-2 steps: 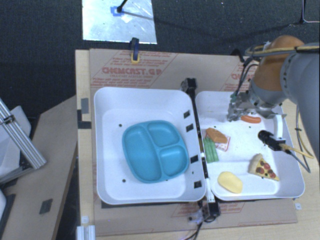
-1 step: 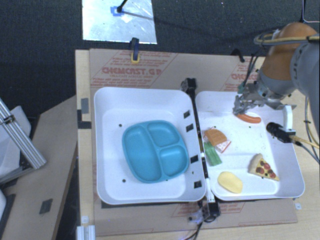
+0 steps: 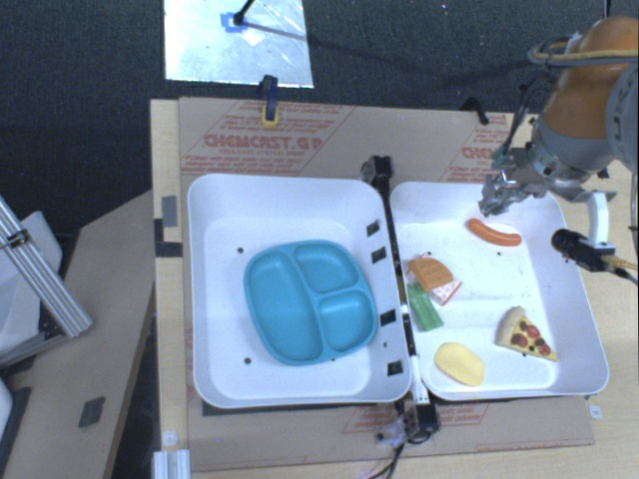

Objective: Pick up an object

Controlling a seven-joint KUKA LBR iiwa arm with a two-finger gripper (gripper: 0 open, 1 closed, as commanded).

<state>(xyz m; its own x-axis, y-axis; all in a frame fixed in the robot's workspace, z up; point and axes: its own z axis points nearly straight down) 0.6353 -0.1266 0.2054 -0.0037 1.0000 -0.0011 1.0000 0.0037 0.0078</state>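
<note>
hovering just above the sausage near the right bin's far edge. fingers probably empty; opening too blurred to tell. better to descend straight, straddle its short width, then close.

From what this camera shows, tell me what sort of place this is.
Most likely a robot lab test bench for grasping trials. Two white bins sit clamped side by side on a board, toy food such as a pizza slice and a hot dog lies in one, and the arm's tool hangs above it.
</note>
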